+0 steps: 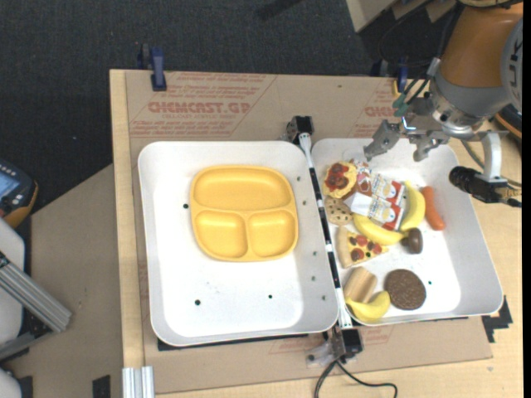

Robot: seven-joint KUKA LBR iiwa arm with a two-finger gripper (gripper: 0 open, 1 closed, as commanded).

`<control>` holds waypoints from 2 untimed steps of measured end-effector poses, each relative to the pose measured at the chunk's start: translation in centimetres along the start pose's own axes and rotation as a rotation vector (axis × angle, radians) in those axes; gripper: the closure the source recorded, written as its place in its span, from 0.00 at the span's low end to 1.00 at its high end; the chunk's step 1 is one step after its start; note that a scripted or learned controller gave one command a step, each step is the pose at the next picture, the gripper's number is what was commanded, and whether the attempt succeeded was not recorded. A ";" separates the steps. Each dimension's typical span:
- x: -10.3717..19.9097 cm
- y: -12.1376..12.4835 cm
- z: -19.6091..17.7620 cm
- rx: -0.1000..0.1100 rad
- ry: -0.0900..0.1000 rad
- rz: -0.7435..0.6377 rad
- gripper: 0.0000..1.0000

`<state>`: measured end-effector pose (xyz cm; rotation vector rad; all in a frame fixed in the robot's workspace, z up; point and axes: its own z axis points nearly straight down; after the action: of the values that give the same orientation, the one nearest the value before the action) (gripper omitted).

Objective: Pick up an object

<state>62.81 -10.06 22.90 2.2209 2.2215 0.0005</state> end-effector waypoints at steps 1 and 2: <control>-4.5 -2.9 10.4 0.013 0.000 0.005 0.00; -3.2 -3.3 14.1 -0.008 -0.007 0.000 0.00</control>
<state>59.53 -13.26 8.77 2.2137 2.2132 0.0021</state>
